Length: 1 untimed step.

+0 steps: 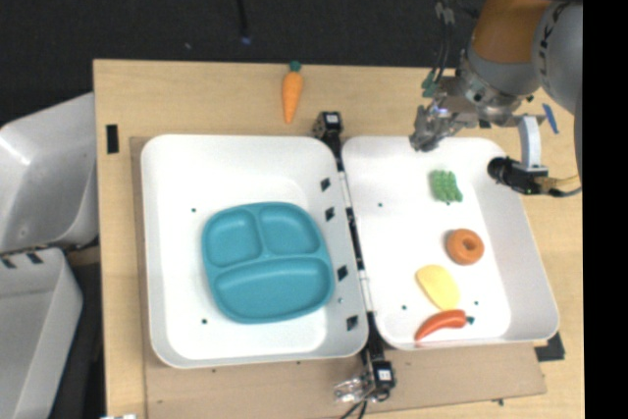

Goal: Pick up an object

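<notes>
Nearest the camera, in the right bin [520,240], lie four small toys, one of each: a red chilli [441,323] by the front wall, a yellow piece [438,286] just behind it, an orange doughnut [465,246] further back, then a green piece [445,185]; the left bin [167,211] holds one blue divided plate [266,260]; beyond both bins one toy carrot [291,92] rests on the bench [196,83], long axis running front to back. The gripper [430,129] hangs over the right bin's far edge, carrying nothing; whether it is spread or closed I cannot tell. The green piece lies nearest it, just toward the camera, so it looks the likeliest pick.
</notes>
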Tool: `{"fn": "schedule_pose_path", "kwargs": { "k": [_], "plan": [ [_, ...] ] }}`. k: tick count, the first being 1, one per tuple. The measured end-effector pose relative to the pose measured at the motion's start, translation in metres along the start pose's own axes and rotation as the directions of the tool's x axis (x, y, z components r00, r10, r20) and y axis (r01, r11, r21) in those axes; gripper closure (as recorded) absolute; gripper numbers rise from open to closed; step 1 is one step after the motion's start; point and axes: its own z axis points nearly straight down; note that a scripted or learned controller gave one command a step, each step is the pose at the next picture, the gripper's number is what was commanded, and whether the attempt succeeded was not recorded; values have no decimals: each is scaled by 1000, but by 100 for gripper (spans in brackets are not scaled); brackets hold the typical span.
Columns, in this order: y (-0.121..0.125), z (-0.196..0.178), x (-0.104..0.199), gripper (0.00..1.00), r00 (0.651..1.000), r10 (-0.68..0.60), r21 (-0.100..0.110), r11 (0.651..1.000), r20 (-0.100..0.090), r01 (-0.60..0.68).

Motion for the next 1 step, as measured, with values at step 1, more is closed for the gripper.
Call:
{"fn": "schedule_pose_path", "kwargs": {
  "k": [1],
  "plan": [
    [-8,-12,55,100,1000,-1,-1,1000,-1,1]
  ]
}}
